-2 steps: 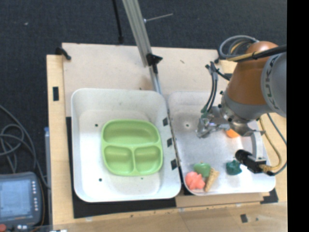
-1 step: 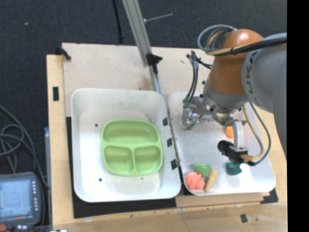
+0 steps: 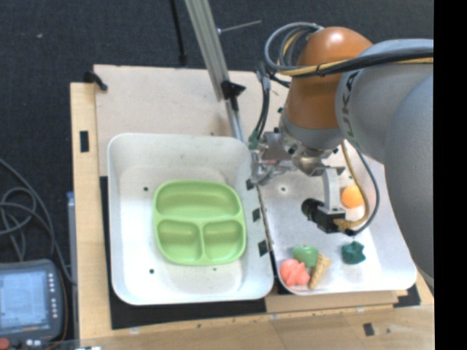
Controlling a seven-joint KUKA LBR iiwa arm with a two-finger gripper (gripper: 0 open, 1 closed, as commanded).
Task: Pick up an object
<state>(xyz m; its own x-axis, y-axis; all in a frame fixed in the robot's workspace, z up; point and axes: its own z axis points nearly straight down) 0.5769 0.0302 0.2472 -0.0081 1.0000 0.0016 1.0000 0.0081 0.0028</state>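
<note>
Bench (image 3: pixel 168 93) surface: arm (image 3: pixel 387 100) was posed over the right bin (image 3: pixel 288 217).
Gripper (image 3: pixel 271 162) pointed down at that bin's inner edge; its open/closed state was indeterminable. A small orange ball (image 3: pixel 352 195) lay near it, apart.

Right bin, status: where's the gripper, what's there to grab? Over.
Gripper over far-left corner of right bin. Orange ball, dark green piece, pink toy, tan cone all lie apart from it. Bin wall close beside gripper.

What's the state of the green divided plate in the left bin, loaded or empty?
Empty. All three compartments of the green plate show bare green, with nothing lying in them.
</note>
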